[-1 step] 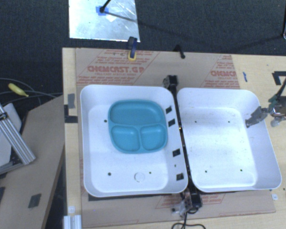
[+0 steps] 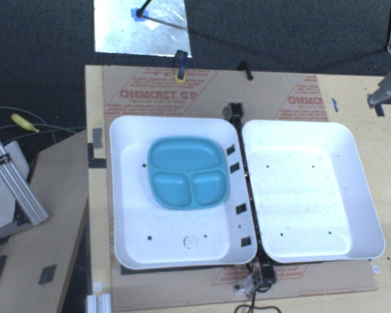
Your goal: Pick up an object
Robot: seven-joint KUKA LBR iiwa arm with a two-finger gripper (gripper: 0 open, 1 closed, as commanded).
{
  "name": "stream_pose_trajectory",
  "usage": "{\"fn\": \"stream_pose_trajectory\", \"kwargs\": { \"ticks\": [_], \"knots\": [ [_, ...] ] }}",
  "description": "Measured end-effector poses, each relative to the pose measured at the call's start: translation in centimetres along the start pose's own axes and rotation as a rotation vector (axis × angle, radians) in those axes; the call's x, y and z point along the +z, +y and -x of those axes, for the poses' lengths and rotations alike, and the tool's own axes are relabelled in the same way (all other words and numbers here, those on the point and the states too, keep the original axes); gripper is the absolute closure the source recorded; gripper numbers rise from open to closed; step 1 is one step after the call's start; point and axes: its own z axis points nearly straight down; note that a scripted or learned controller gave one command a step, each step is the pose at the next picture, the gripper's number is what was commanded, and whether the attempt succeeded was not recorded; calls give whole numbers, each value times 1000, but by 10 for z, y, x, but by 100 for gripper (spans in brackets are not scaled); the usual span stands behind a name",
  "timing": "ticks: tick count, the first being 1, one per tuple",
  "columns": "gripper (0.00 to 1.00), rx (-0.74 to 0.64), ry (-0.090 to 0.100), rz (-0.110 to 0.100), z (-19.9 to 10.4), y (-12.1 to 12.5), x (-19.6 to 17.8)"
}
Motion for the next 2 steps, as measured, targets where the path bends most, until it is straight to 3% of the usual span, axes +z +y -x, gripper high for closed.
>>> {"fn": "stream_pose_trajectory", "kwargs": {
  "ticks": [1, 2],
  "knots": [
    [0, 1, 4, -10, -38, -59, -60],
    [0, -5, 6, -13, -188, -44, -57]
  ]
}}
